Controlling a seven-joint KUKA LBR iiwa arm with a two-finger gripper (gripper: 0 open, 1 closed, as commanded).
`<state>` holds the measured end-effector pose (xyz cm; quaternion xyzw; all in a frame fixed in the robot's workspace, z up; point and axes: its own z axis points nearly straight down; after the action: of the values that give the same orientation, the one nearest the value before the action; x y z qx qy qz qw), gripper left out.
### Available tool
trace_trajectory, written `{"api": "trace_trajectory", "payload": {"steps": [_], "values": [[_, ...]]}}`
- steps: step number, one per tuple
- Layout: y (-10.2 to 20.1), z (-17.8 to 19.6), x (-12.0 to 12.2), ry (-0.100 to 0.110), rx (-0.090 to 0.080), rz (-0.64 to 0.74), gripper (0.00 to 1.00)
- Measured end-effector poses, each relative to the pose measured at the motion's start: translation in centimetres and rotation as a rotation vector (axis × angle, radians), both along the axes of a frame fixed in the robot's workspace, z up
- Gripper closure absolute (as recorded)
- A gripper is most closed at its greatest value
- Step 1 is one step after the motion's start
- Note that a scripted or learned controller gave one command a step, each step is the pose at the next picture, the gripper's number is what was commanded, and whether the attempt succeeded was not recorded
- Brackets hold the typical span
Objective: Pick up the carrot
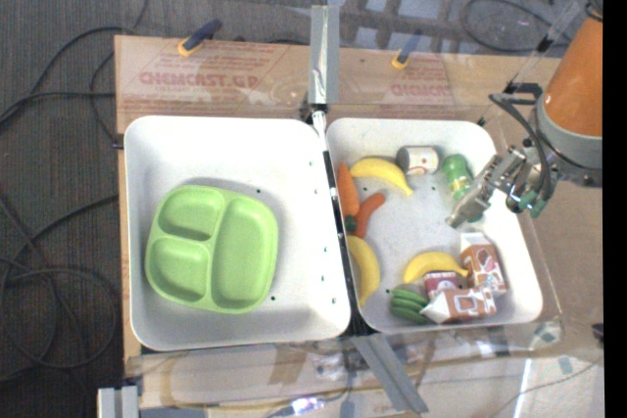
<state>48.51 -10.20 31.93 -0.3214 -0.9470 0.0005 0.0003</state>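
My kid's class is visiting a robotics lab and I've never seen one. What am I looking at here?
One camera looks down at a slant on a bench with two shallow white bins. The left bin holds a green divided plate. The right bin holds toy food: bananas, cartons, a can, and the carrot by its left wall. The grey and orange robot arm reaches in from the right; its gripper hovers over the right bin, apart from the carrot, holding nothing.

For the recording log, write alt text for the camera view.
The gripper hangs over the right bin, apart from the carrot, which lies at the bin's left wall among bananas. The left bin holds a green divided plate.
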Motion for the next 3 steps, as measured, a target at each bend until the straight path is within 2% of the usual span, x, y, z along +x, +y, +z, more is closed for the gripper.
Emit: {"api": "trace_trajectory", "payload": {"steps": [1, 2, 3], "values": [[2.3, -12.6, -0.2, 0.004, 0.002, 0.041, 1.00], [6.8, -13.7, -0.1, 0.004, 0.003, 0.366, 1.00], [6.9, -13.0, -0.1, 0.007, 0.007, 0.367, 1.00]]}}
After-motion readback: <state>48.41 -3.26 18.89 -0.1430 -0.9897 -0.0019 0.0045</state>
